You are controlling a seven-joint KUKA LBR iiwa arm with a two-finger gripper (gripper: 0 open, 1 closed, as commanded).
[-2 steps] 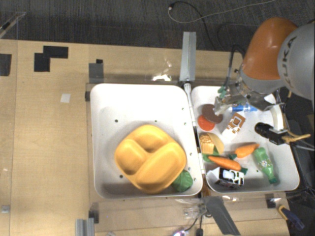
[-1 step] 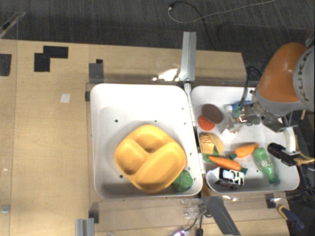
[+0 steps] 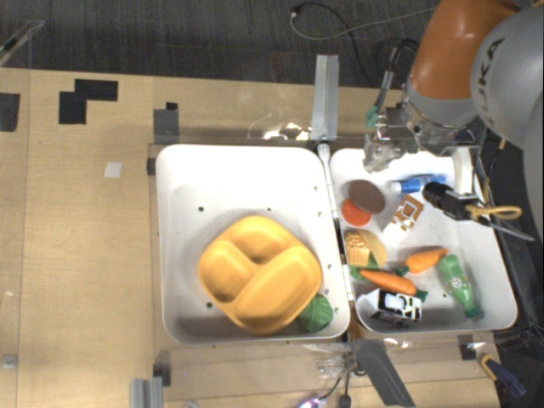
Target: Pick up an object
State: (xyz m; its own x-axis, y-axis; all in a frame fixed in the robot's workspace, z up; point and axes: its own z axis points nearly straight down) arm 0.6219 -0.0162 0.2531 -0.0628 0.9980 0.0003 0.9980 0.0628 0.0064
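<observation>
My gripper (image 3: 380, 153) hangs over the back left part of the right bin (image 3: 501, 300), just above a brown round disc (image 3: 367, 195). Nothing shows between its fingers. Below the disc lies a red-orange round piece (image 3: 357, 214). A blue item (image 3: 416, 184), a small brown-and-white pretzel-like piece (image 3: 408, 212), two orange carrots (image 3: 424, 260) (image 3: 388, 280), a green bottle (image 3: 456, 286), a yellow waffle-like piece (image 3: 358, 250) and a black-and-white toy (image 3: 397, 307) also lie in that bin.
The left bin (image 3: 195, 185) holds a large yellow bell-pepper-shaped toy (image 3: 257, 273) with a green piece (image 3: 316, 313) at its lower right. A metal divider post (image 3: 325, 100) stands between the bins at the back.
</observation>
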